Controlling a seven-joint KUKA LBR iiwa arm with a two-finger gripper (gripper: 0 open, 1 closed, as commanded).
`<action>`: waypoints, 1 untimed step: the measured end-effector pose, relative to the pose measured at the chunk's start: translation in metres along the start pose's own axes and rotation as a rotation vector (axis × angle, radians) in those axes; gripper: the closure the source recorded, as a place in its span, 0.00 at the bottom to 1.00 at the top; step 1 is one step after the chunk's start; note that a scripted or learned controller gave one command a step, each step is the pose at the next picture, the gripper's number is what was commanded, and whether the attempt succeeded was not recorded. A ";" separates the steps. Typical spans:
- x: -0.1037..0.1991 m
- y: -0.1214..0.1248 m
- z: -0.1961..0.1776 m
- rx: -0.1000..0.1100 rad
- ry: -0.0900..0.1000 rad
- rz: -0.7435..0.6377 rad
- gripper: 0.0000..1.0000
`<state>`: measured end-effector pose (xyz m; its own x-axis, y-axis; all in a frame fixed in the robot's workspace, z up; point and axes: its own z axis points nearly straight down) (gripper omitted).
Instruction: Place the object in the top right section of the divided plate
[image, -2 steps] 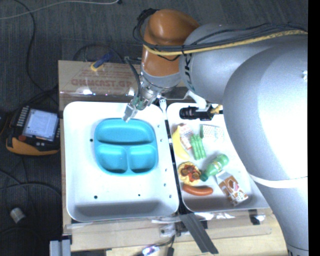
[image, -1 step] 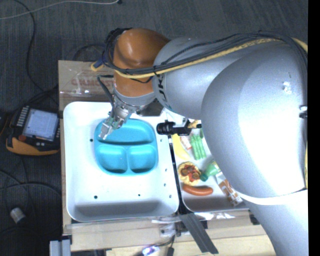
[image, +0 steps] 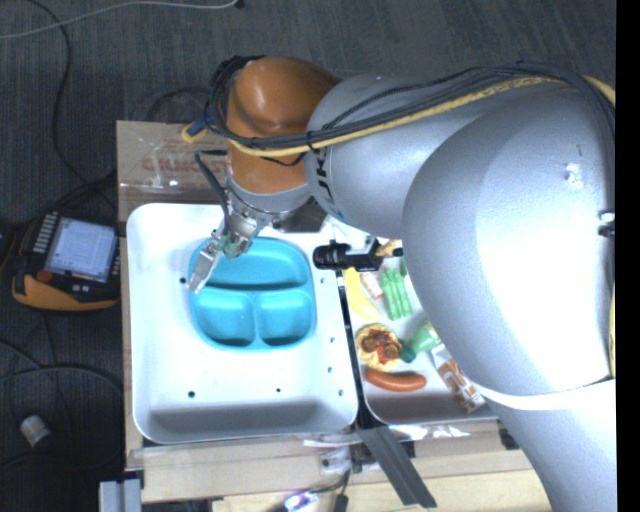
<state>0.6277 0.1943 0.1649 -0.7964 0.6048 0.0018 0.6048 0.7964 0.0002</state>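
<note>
Your pincer (image: 203, 268) hangs over the far-left rim of the blue plate (image: 255, 295), tilted down toward the left. Its fingers sit close together; you cannot tell from this view whether anything is between them, nor whether they are fully closed.

The plate lies in the left bin (image: 165, 370), toward its far side. It has three sections: one long one on the far side and two smaller ones on the near side. All three look bare blue.

You will find the loose items in the right bin (image: 420, 408), partly hidden under the arm (image: 480, 200):
- a sausage (image: 396, 380) near the bin's near edge
- a pizza slice (image: 380, 344) just beyond it, touching or nearly so
- a green piece (image: 397, 293) farther back
- a brown item (image: 455, 381) at the right, mostly covered by the arm

Which of these is the task's object cannot be told.

A handheld device (image: 68, 260) with a lit screen rests on the carpet, left of the tabletop (image: 150, 160).
</note>
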 end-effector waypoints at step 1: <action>0.000 0.000 -0.009 -0.001 0.002 0.000 1.00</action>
<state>0.6278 0.1948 0.1736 -0.7961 0.6051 0.0036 0.6051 0.7961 0.0009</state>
